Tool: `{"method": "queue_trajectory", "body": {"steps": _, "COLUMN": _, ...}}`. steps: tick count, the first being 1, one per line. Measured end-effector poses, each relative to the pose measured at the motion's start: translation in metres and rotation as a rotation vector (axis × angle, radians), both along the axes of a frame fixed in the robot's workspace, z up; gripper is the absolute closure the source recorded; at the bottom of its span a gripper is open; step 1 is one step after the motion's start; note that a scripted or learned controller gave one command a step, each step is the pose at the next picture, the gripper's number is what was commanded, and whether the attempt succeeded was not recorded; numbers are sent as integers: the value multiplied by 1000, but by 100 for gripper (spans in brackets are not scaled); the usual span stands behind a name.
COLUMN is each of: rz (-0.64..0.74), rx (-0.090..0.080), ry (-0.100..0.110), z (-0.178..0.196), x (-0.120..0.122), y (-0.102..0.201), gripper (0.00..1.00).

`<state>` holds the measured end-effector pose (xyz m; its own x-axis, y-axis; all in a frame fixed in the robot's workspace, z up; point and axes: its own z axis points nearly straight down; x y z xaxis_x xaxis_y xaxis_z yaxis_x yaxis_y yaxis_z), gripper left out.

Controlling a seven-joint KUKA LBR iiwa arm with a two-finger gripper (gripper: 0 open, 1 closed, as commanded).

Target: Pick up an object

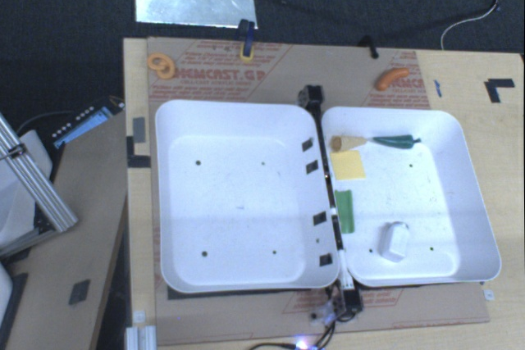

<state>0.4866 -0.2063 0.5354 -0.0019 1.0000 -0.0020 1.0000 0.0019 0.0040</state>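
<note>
The right bin [472, 176] holds several small objects. A brush-like item with a tan tip and dark green handle [379, 142] lies near its far edge. Below it sits a yellow square pad [348, 165]. A green rectangular block [344, 211] lies against the bin's left wall. A small white object [394, 241] rests near the front of the bin.
The left bin [164, 176] stands beside the right one, joined by a black clamp strip [324, 193]. On the bench behind lie an orange sausage-shaped toy [391, 78], an orange ring [162, 65] and a blue-yellow clamp [246, 39]. A metal frame [33, 184] stands left.
</note>
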Motion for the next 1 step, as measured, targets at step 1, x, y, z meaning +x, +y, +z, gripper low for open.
{"method": "queue_trajectory", "body": {"steps": 1, "rz": 0, "rx": 0, "ry": 0, "z": 0, "x": 0, "y": 0, "gripper": 100}}
